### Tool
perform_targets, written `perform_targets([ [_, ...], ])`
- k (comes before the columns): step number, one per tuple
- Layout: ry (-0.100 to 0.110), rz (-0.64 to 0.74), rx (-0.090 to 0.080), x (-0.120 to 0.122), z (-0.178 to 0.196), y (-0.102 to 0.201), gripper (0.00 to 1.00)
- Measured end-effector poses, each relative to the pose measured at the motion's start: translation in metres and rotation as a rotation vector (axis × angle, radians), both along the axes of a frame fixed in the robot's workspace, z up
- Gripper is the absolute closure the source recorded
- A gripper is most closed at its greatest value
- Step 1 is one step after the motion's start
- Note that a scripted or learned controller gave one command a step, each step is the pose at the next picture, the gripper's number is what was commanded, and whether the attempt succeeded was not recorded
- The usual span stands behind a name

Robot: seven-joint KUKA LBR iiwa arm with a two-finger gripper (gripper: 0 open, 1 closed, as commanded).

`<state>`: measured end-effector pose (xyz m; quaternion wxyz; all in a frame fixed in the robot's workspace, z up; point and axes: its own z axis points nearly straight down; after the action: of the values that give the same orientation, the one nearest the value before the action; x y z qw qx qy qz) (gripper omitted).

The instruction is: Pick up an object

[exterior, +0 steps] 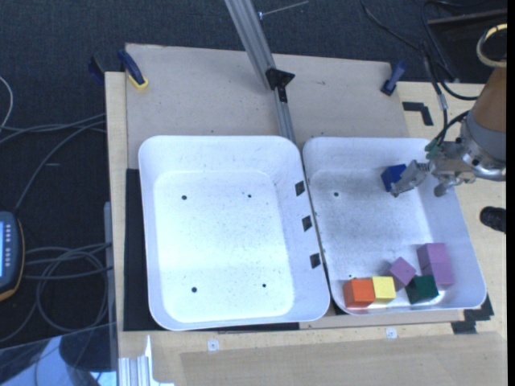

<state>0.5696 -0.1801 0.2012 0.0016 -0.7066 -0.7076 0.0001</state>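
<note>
My gripper (426,182) hangs over the far right part of the right bin (362,223), reaching in from the right. Its two grey fingers stand apart, open, with bare bin floor showing between them. A small blue block (393,177) sits just left of the left finger (413,175), at its outer side and not between the fingers. Along the bin's near edge lie an orange block (360,291), a yellow block (383,288), a purple block (402,269), a dark green block (422,288) and a taller lilac block (437,263).
The left bin (217,232) lies beside the right one, with a ridge and black clips (306,223) between them. A slanted metal pole (256,34) crosses the back of the bench. Blue clamps (133,68) hold the back corners.
</note>
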Motion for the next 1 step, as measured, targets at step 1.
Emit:
perform_targets([
  [1,0.000,0.000,0.000,0.0000,0.0000,0.0000,0.00],
])
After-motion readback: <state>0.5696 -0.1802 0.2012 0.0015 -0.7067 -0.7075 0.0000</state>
